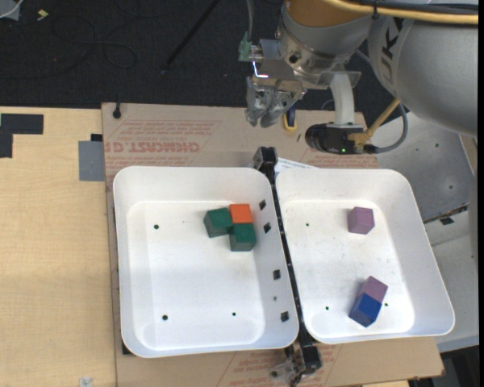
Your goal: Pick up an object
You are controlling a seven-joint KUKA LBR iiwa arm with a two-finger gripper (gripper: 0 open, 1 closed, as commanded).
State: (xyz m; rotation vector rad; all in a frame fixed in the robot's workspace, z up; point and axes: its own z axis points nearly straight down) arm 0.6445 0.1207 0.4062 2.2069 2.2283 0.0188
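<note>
Blocks: 2 green [230,228], 1 orange [240,213], 2 purple [360,219], 1 blue [365,308]

Grey arm raised, end effector [266,113] pointing down

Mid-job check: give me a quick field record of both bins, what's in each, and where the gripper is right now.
left bin: green block, orange block, second green block, clustered and touching near its upper right
right bin: purple block alone near the top; second purple block touching a blue block near the bottom
gripper: above the bench behind the bins, over neither bin
held object: none visible
</note>
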